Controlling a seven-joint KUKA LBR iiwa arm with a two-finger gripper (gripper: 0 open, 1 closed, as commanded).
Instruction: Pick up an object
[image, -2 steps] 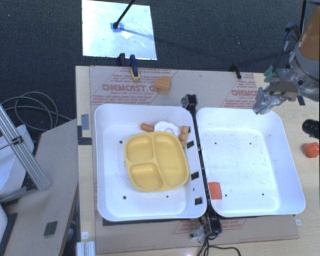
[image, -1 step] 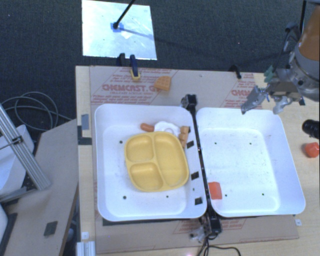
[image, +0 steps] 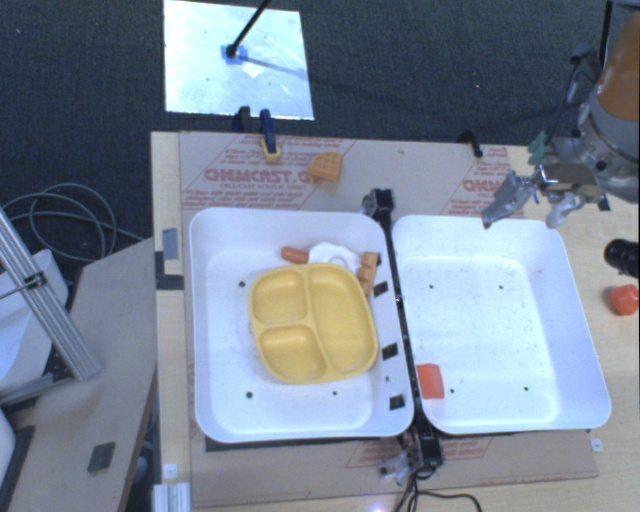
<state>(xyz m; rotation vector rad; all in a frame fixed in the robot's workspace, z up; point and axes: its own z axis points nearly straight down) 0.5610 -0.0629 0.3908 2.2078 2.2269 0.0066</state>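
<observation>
I see the gripper (image: 530, 207) hanging above the far rim of the right bin (image: 575, 330), its two fingers spread apart with nothing between them. In the left bin (image: 215, 330) lies a yellow divided tray (image: 312, 322); just behind it sit an orange sausage-shaped piece (image: 295, 255), a white piece (image: 332, 256) and a small tan piece (image: 368, 268). A small orange-red block (image: 430, 380) rests in the right bin's near-left corner. A waffle-coloured piece (image: 325, 166) lies on the bench beyond the bins.
</observation>
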